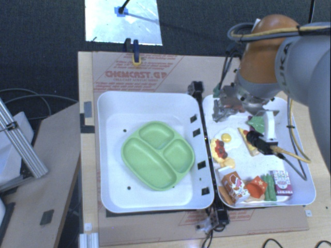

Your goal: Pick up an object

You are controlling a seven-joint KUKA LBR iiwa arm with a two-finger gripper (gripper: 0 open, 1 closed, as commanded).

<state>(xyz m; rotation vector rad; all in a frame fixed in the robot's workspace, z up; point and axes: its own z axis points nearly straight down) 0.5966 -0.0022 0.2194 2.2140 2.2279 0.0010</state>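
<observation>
Objects for picking lie heaped in the right bin, none lifted yet. I see the gripper low over that bin's far-left corner; whether it is released or clenched I cannot tell. Nearest it sit a fried-egg toy and a green piece; farther toward me, a red carton and a small box. The left bin holds 1 green divided tray. I judge this the approach step; next calls for a descent centred on 1 item.
</observation>
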